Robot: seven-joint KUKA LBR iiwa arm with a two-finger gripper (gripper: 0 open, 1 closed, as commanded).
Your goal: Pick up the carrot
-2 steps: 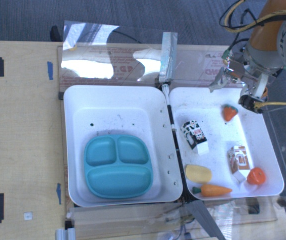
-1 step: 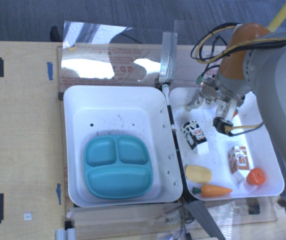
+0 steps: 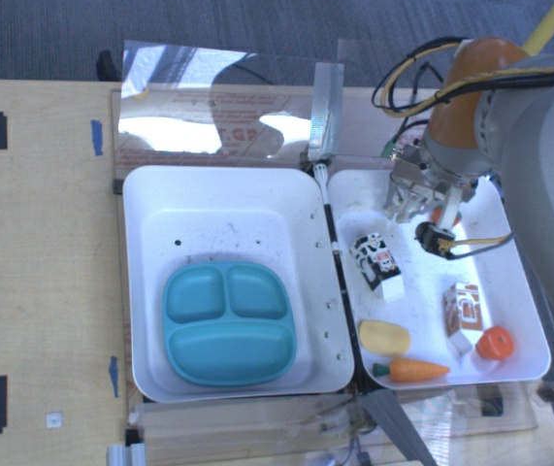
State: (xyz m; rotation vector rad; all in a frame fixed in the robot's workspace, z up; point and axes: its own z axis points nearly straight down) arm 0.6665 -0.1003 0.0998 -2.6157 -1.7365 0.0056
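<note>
An orange carrot (image 3: 415,369) with a green tip lies flat along the near wall of the right bin (image 3: 529,304). My gripper (image 3: 410,205) hangs over the far part of that bin, well away from the carrot and beyond the other toys. Its fingers (image 3: 397,200) point down with a small gap and nothing between them.
In the right bin lie a black-and-white cow toy (image 3: 377,259), a yellow piece (image 3: 384,337), a small red-and-white carton (image 3: 463,315) and an orange round toy (image 3: 495,344). A teal divided plate (image 3: 228,322) sits in the left bin (image 3: 150,212). Cables loop near the wrist.
</note>
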